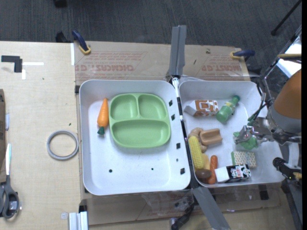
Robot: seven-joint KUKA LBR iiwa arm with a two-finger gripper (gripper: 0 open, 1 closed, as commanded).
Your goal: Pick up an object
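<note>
The grey arm with its orange band (290,99) enters at the right edge of the frame, and its metal two-finger gripper (248,134) is low over the right part of the right white plastic bin (218,83). A small green object (243,141) lies directly at the fingertips, but I cannot tell how far the fingers are apart or if they grip it.

In this right bin lie several small toys, close together. A brown and white carton (205,107) lies in the upper middle, and a green plastic bottle (227,109) lies tilted just beside it. Lower left there is a tan hot dog bun (210,137), a bumpy yellow corn cob (195,152) and a small orange carrot piece (213,166). A pale waffle-textured square (244,158) and a black and white box (237,172) are in the lower right of the bin.

The left white bin (129,176) holds a smooth light green divided tray (140,120) with three compartments, and a long orange plastic carrot (102,114) lies just beside the tray's left edge.

On the wooden bench, left of the bins, rests a grey ring (63,144).
</note>
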